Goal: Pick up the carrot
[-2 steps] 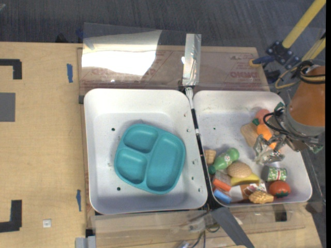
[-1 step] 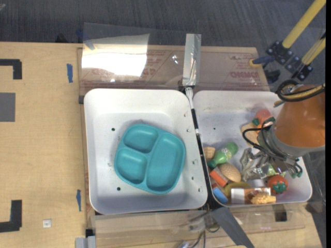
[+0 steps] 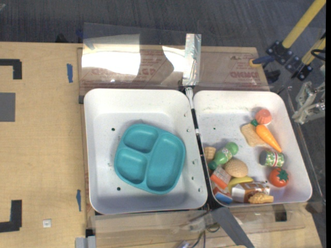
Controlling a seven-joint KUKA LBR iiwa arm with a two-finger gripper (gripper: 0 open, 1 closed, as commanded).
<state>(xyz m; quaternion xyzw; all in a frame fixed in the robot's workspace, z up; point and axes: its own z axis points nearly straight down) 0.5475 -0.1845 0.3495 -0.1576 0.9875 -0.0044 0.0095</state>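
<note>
While we log the right bin [image 3: 295, 138], carrot [image 3: 268, 137] at its two o'clock, teal plate [image 3: 150, 158] left, gripper [image 3: 305, 105] state untellable.

Wooden bench [image 3: 36, 154] carrying two shallow white bins placed side by side, their inner walls touching. The left bin [image 3: 98, 112] serves as the landmark. The right bin [image 3: 217, 107] lies immediately to its right. Behind the left bin, flat on the bench, lies a sheet of brown cardboard [image 3: 227, 68] under a glossy clear film [image 3: 111, 61]; the sheet runs on behind the right bin, and a strip of silver tape [image 3: 192, 61] crosses it above the seam between the bins. Left of the left bin, the bare bench top shows black corner marks [image 3: 14, 68], a grey square [image 3: 6, 106] and short pieces of blue tape [image 3: 69, 72].
</note>
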